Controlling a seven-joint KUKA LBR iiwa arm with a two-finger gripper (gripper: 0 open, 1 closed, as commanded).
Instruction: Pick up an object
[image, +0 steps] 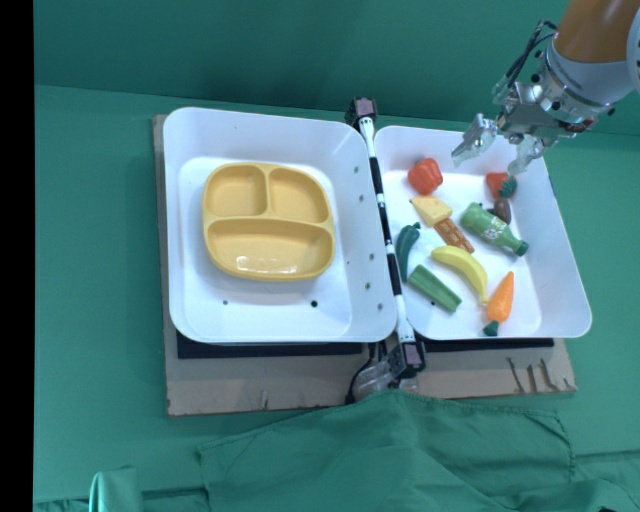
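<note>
The divided plate (268, 221) lies in the left bin (190, 300); toy foods (460, 270) fill the right bin (560, 290).

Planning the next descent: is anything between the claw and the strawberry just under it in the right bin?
Nothing visible. The claw, fingers spread, hovers over the right bin's far edge, and the strawberry lies uncovered just below it. A small brown piece sits beside it, not over it.

Bright, even overhead light; soft shadows, mild glare on white bins (190, 150), sharp focus.
</note>
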